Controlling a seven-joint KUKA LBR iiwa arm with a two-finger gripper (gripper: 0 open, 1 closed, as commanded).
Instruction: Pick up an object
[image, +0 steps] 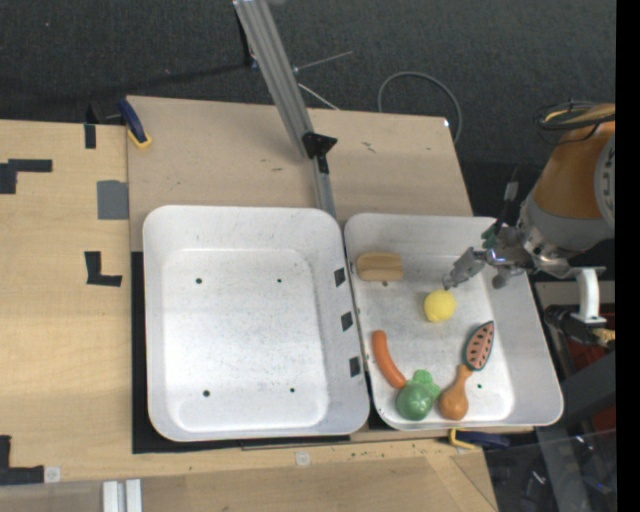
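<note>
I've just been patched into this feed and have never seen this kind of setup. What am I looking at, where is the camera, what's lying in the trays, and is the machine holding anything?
The single camera sits above a wooden bench and looks down at a slant. The grey and orange shape at the right is a robot arm; its gripper, a small two-finger claw, hangs over the upper part of the right tray. On the bench are two shallow white trays side by side. In the right tray lie a tan bread-like piece, a yellow ball, a watermelon slice, an orange carrot-like stick, a green broccoli-like lump and an orange pear-like piece. The gripper is just above and right of the yellow ball, and I see nothing between its fingers. The left tray sits beside it.
</note>
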